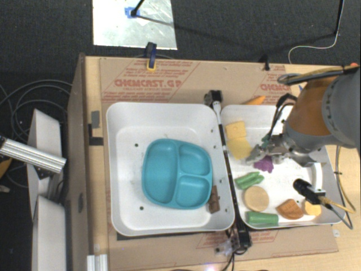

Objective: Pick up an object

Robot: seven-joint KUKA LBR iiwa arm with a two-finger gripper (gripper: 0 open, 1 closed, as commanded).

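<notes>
My gripper (264, 151) hangs low in the right bin (243, 113), near its middle. Directly under and in front of it lies a small purple toy (263, 164); whether it touches the toy is not visible. Two yellow cheese-like pieces (237, 139) lie just left of the gripper. Nearer the front are a green pod (249, 179), a round tan disc (256, 198), a green cylinder (262, 219), a brown bread-like piece (290, 209) and a small yellow piece (311, 209).
The left bin (125, 123) holds a blue divided plate (176, 173) and a small brown piece (214, 199) against its right wall. An orange item (255, 100) lies on the cardboard behind the right bin. The arm covers the right bin's right side.
</notes>
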